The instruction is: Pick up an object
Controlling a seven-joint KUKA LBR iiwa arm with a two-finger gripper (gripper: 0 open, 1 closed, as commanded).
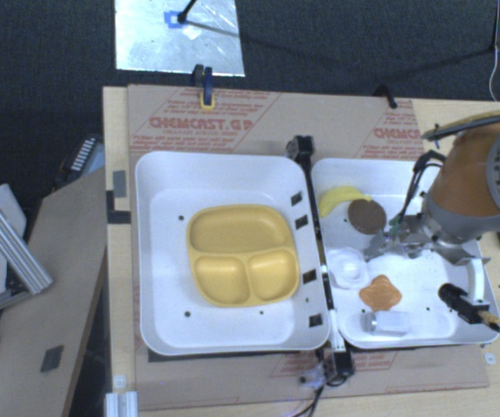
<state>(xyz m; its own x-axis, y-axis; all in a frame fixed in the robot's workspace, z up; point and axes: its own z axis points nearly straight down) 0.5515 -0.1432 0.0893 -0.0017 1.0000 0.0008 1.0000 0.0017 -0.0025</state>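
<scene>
The light is soft and even, not too bright. The two white bins (233,168) look the brightest — almost glowing. A shiny sheet (179,24) at the top throws back pale glare. Shadows are faint. Everything looks a bit fuzzy and grainy — small things lose detail.

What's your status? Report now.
Arm over right bin. Nothing seen held. Brown disc, yellow piece, orange piece lie loose. Yellow tray in left bin.

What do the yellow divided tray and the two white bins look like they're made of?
The tray looks like moulded plastic, matte: uniform yellow, soft rounded compartment ridges. The left bin and right bin are probably thin formed plastic, smooth white with rounded corners, slightly glossy.
</scene>
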